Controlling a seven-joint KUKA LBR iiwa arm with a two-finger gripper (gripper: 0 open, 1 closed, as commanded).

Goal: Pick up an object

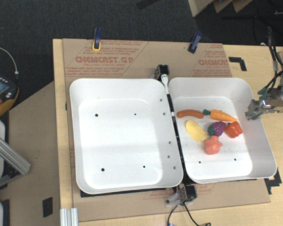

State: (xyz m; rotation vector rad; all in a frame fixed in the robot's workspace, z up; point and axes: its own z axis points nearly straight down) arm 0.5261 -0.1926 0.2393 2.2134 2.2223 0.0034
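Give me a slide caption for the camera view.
Gripper at the right bin's edge, beside clustered toy foods: carrot, sausage, lemon.

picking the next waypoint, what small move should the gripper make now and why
Probably shift the gripper inward over the right white bin, toward the orange plastic carrot. It sits at the bin's right rim, beside the toy food cluster, not above any piece.
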